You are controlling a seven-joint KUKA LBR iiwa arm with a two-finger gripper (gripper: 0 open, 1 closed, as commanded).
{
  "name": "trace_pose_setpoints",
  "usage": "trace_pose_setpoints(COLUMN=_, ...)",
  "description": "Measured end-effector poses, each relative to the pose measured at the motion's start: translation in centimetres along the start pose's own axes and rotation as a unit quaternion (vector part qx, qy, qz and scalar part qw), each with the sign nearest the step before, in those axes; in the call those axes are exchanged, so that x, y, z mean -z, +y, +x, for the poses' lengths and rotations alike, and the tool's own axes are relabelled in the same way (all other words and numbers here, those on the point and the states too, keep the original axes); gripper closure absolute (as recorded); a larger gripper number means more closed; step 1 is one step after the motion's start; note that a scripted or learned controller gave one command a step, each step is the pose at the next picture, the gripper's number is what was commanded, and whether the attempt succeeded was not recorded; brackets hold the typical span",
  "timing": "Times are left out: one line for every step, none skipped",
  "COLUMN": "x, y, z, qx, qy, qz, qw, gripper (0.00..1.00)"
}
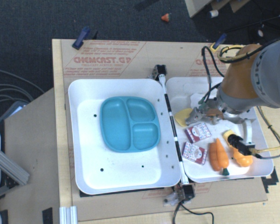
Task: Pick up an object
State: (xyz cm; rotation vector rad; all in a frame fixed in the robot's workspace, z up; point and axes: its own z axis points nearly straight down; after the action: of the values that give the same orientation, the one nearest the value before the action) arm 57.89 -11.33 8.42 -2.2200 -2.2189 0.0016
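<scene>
Glossy orange carrot [219, 156] beside flat red packet [194, 153], right bin [261, 171].

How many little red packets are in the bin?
2. One red packet lies just below the gripper in the right bin. The other red packet sits lower, beside the carrot. The arm may hide more.

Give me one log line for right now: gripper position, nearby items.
gripper low in right bin | beside yellow item | red packets below | carrot untouched | blue tray in left bin
</scene>
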Motion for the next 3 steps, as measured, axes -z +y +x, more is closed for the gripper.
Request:
trace_pose_setpoints(x=0.0, y=-4.5, z=1.5, qx=0.0, qy=0.0, qz=0.0, qw=1.0, gripper=0.0)
trace_pose_setpoints(x=0.0, y=-0.7, z=0.6, qx=0.0, qy=0.0, qz=-0.001, qw=1.0, gripper=0.0)
trace_pose_setpoints(x=0.0, y=-6.1, z=2.0, qx=0.0, qy=0.0, qz=0.0, qw=1.0, gripper=0.0)
